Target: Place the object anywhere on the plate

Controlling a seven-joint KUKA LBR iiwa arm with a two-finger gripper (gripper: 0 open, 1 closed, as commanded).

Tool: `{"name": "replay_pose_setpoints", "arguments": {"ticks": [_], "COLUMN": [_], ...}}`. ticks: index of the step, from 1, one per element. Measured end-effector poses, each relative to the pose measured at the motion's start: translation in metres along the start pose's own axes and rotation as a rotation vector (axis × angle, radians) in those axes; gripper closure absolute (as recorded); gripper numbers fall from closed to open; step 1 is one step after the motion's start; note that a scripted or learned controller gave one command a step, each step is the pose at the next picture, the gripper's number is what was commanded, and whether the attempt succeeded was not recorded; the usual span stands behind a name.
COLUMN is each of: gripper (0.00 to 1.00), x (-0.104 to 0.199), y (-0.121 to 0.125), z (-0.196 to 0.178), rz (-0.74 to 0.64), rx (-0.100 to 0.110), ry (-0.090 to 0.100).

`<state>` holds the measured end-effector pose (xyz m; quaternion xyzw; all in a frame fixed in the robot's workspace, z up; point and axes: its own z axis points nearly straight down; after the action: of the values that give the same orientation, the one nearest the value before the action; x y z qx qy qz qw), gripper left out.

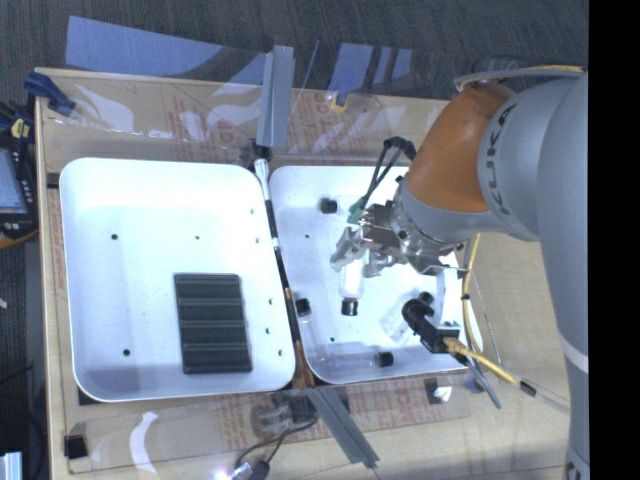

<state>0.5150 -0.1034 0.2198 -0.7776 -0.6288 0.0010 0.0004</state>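
Gripper (pixel 351 268) hangs low in the right bin (pixel 300 193); honestly can't tell what it's gripping, if anything. The plate, that dark ribbed slab (pixel 212 322), is way over in the left bin (pixel 150 183). A weak grab could drop the object (pixel 350 306) crossing the divider.

Wooden bench (pixel 520 268) — left white bin (pixel 150 198), right white bin (pixel 300 198), side by side
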Motion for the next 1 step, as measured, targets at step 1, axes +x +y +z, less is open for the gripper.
{"name": "replay_pose_setpoints", "arguments": {"ticks": [1], "gripper": [1.00], "x": [0.0708], "y": [-0.0259], "z": [0.0294], "rz": [0.356], "rx": [0.005], "ry": [0.001]}}
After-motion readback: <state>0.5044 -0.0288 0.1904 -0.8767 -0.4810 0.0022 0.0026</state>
